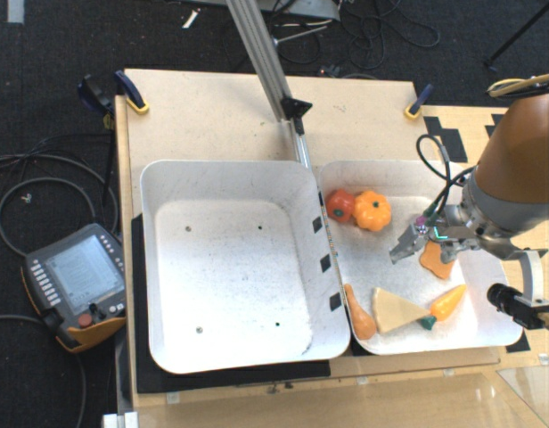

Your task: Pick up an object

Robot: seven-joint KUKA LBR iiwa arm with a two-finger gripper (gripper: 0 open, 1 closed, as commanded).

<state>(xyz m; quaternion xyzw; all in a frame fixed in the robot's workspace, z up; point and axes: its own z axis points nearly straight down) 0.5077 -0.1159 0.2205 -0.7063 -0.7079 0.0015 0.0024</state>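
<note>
Two shallow white bins sit side by side on the bench: the left bin and the right bin. The right bin holds six toy pieces. At its 11 o'clock corner a red tomato-like piece touches a small orange pumpkin. Along the 6 o'clock edge lie a carrot-like piece against the bin's left wall, a pale yellow wedge just beside it, and an orange pepper with a green stem touching the wedge's far end. A flat orange piece lies toward 3 o'clock, partly under the arm. The gripper hangs low over the right bin, right beside that flat orange piece; its fingers look spread apart, with nothing visibly between them. One handheld control pendant lies on the floor at 9 o'clock of the bench.
</note>
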